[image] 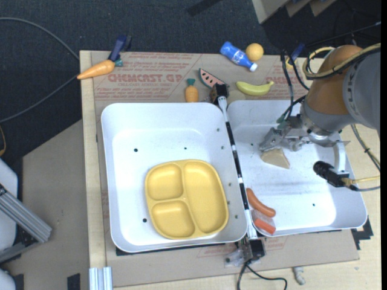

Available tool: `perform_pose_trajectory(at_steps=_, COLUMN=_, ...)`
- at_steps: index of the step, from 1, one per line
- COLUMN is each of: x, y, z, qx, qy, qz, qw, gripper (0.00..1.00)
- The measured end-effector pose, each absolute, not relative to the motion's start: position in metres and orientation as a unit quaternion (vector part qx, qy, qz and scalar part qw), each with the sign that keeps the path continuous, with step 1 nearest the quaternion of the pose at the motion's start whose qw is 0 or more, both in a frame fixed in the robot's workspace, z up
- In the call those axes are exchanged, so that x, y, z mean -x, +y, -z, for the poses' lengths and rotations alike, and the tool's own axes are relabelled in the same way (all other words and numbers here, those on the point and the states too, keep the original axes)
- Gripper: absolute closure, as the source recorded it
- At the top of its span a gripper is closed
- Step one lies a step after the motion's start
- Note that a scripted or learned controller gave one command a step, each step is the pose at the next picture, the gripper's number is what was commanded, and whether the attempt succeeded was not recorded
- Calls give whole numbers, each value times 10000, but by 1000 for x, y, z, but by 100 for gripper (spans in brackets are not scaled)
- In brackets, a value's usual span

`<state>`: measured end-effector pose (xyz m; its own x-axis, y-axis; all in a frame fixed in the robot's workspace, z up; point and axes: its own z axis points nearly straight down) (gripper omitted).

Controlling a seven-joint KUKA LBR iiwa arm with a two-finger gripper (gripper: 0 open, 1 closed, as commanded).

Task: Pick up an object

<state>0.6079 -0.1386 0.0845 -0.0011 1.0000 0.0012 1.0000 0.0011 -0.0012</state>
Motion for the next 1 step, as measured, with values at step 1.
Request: perform_pose_trajectory(at_steps=1, x=-588, y=-108, z=-84, qx=7069, qy=-7073, qz=-2, qw=10, gripper=0)
